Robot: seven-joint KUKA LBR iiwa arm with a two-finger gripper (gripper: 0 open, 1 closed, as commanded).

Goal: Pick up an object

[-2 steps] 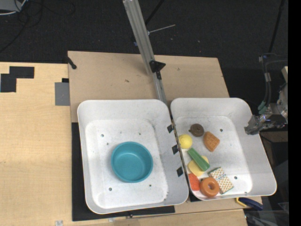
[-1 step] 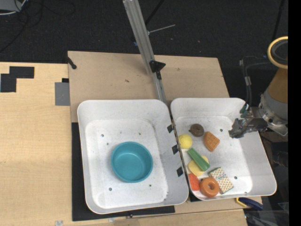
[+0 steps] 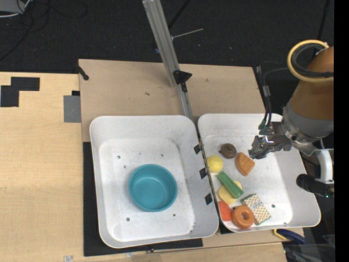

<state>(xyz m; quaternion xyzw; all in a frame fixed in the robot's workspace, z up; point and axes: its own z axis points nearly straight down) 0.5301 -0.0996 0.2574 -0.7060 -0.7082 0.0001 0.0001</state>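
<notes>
My gripper [image 3: 260, 149] hangs over the right bin [image 3: 297, 201], just right of and above an orange wedge-shaped piece [image 3: 245, 164]. A brown chocolate donut [image 3: 228, 150] lies to the left of the gripper. Further down the bin's left side lie a yellow lemon-like ball [image 3: 215, 164], a green cucumber [image 3: 230, 185] over a yellow piece [image 3: 226, 196], an orange-glazed donut [image 3: 242, 216] and a checkered cracker [image 3: 257, 209]. I see nothing between the dark fingers.
The left bin [image 3: 109, 141] holds a teal bowl [image 3: 153, 187]. A slanted metal rail [image 3: 166, 48] rises behind the bins. The arm's grey and orange body [image 3: 313, 100] fills the right side above the right bin.
</notes>
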